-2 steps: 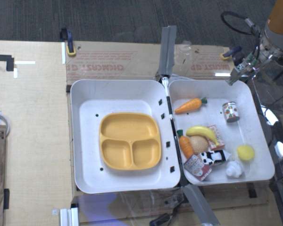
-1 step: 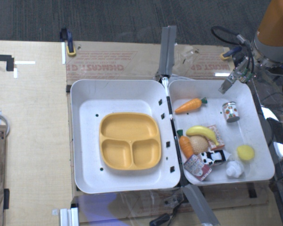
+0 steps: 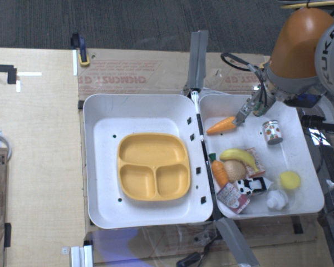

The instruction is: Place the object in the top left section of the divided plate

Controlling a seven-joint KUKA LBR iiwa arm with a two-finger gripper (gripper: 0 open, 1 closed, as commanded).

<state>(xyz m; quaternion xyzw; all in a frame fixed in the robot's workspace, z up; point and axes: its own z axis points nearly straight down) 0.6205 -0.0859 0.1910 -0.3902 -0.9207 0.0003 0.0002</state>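
The grey arm (image 3: 317, 43) reaches in from the right, its orange band bulging over the far right corner of the right bin (image 3: 309, 149). From there the wrist slants down and to the left, ending in the gripper (image 3: 240, 118), which sits low over the far left part of that bin. Whether its fingers are open or closed cannot be told; they are too small and dark against the wrist.

A carrot (image 3: 221, 125) lies just beside the gripper tip, on its left, pointing toward the bin's left wall; the tip appears to touch the carrot's thick end, but a grip is not clear. Nearer in the same bin lie a banana (image 3: 238, 156), a second orange carrot-like piece (image 3: 219, 172), a small can (image 3: 272, 132), a yellow lemon (image 3: 290, 179), a white crumpled lump (image 3: 276, 199) and some printed packets (image 3: 239, 191).

The yellow divided plate (image 3: 154, 166) rests in the middle of the left bin (image 3: 100, 127), well apart from the gripper. Its one wide section runs along the far side, with two smaller sections on the near side.
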